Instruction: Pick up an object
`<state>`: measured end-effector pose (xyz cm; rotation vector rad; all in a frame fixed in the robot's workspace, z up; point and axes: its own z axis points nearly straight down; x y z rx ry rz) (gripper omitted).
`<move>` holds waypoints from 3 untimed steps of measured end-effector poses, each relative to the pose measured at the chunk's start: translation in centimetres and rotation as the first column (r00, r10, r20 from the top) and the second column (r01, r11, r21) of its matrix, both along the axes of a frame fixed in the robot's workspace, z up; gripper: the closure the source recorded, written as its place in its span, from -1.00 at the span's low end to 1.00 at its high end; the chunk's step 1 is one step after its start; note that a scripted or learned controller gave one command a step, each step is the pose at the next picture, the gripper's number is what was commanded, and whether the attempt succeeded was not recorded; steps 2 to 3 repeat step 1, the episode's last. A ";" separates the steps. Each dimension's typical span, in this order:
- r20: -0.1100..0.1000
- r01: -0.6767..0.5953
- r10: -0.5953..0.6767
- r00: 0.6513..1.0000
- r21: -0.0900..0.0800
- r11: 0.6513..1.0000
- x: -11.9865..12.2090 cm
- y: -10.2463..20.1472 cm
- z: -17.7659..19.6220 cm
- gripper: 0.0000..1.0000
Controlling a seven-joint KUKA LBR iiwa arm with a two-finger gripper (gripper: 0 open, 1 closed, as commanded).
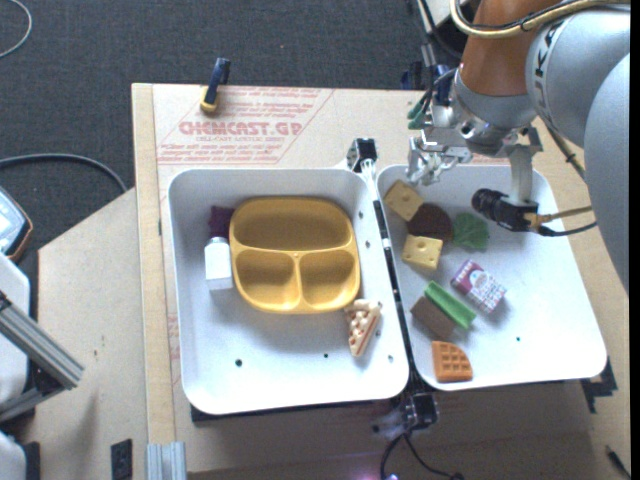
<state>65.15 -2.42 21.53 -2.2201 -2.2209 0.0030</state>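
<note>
The arm reaches in over the right bin (560,298), its grey body and orange band (510,23) filling the upper right corner. The gripper (428,168) hangs low at the far left corner of that bin, just above the toys; from where I stand I cannot tell whether it is spread or closed, and nothing shows caught in it.

Right under the gripper, a touch nearer to me, sits a tan cheese block (404,200). Just past that, touching it, lies a dark brown piece (432,218), and beside that, further from the gripper toward the arm's side, a green leafy piece (470,231). Below the brown one is a yellow cheese wedge (422,252). Further from the gripper still, toward the near edge, lie a pink and white packet (479,286), a green stick (450,305) lying across a brown block (430,320), and, furthest off in this bin, an orange waffle (452,361).

Across the divider from the gripper is the left bin (190,268). It holds a yellow divided tray (295,253), with a small white bottle (217,262) and a purple thing (220,216) on its far side from the gripper. A pizza slice toy (363,326) rests against the tray's near corner, close to the divider.
</note>
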 end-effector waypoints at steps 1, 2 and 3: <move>0.000 0.001 -0.001 1.000 0.000 1.000 -0.2 -0.3 0.1 1.00; 0.000 0.001 -0.001 1.000 0.000 1.000 -0.2 -0.3 0.1 1.00; 0.000 0.001 -0.001 1.000 0.000 1.000 -0.2 -0.3 0.1 1.00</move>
